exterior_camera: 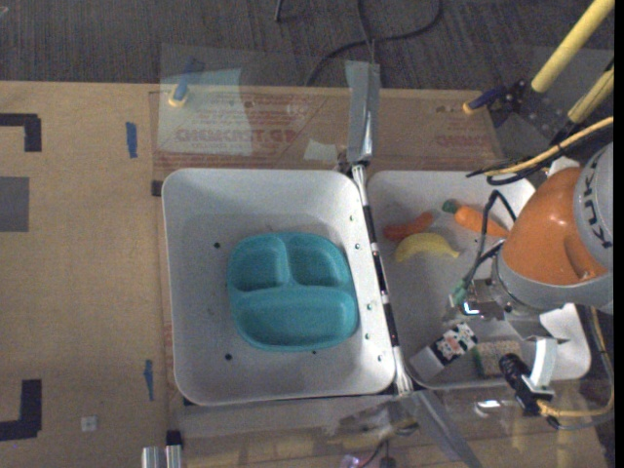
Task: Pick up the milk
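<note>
Milk carton [454, 343] lies in the right bin [390, 198], near its front edge.
Gripper [480, 305] hovers just above it; finger state cannot be told.

Around the milk carton [454, 342] you are finding little room — the bin wall [387, 305] is crowding it at nine o'clock, the arm [551, 237] is looming at two o'clock.

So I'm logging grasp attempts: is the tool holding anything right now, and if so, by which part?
It cannot be told. The tool hangs over the right bin, just above the milk, which appears to lie on the bin floor.
</note>
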Controlling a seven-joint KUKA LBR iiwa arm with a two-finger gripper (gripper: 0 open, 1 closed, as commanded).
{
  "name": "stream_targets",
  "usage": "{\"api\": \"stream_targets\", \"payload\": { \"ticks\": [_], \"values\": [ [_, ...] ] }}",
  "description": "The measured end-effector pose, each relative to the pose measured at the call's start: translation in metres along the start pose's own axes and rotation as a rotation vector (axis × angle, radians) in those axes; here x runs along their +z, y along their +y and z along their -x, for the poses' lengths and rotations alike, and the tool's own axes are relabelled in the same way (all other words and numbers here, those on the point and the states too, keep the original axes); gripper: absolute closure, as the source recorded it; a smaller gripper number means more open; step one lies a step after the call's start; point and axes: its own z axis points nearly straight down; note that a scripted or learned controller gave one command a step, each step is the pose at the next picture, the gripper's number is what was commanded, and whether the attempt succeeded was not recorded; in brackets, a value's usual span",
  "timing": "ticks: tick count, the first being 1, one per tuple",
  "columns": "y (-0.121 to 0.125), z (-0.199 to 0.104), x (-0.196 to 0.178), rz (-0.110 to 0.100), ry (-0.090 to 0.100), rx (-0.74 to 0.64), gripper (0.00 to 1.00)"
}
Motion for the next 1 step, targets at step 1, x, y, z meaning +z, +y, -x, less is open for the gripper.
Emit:
{"api": "stream_targets", "payload": {
  "ticks": [1],
  "values": [
    [0.0058, -0.0372, -0.2473, -0.021, 0.006, 0.295, 0.00]
  ]
}}
